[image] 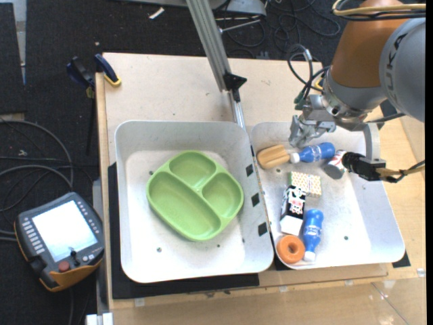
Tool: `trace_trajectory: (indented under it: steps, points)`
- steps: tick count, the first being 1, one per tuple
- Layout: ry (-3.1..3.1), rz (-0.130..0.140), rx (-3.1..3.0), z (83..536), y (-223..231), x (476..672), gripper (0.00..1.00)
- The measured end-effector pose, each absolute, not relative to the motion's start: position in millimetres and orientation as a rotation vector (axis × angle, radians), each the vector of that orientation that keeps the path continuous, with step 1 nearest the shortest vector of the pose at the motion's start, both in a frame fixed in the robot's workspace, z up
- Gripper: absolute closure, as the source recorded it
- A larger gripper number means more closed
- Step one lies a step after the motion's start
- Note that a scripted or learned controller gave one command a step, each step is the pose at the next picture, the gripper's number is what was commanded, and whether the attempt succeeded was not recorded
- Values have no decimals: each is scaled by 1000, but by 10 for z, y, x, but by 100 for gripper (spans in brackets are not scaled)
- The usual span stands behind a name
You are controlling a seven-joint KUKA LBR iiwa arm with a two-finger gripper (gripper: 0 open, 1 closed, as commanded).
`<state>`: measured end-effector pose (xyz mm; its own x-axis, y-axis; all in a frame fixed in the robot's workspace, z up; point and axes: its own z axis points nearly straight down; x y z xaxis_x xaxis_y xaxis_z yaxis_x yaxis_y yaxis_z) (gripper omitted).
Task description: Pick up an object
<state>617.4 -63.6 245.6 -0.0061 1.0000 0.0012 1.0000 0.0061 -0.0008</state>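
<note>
You have the gripper (302,138) low over the far end of the right bin (379,215), just above the brush (298,156), the one with a tan wooden head and a blue handle lying crosswise; that brush is the likeliest target, and nothing shows between the fingers at this point. How wide the pincer stands I cannot tell you: the wrist and its cables sit over it and the fingertips blur into the handle below. Watch for a glancing close. From what shows, the tips sit near where the tan head meets the blue handle, a rounded, narrow spot, so a descent slightly off line could roll the brush aside or pinch only its edge and drop it on the lift. Nearer you than the brush lie a checkered card (305,183), a small black-and-white box (293,202), a blue bottle (312,231) and an orange ring (291,248), all packed close, so a shoved brush may knock into them. A dark grey piece (334,167) past the brush's handle end is too small to name. The green divided plate (195,193) sits alone in the left bin (135,181), well away from the brush.
</note>
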Motion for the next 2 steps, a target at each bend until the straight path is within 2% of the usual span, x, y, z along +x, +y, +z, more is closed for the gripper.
trace_trajectory:
  steps: [1,2]
  points:
    - [-2227,0,-2212,2494,-205,6021,100]
    - [-2228,0,-2211,2538,254,5764,100]
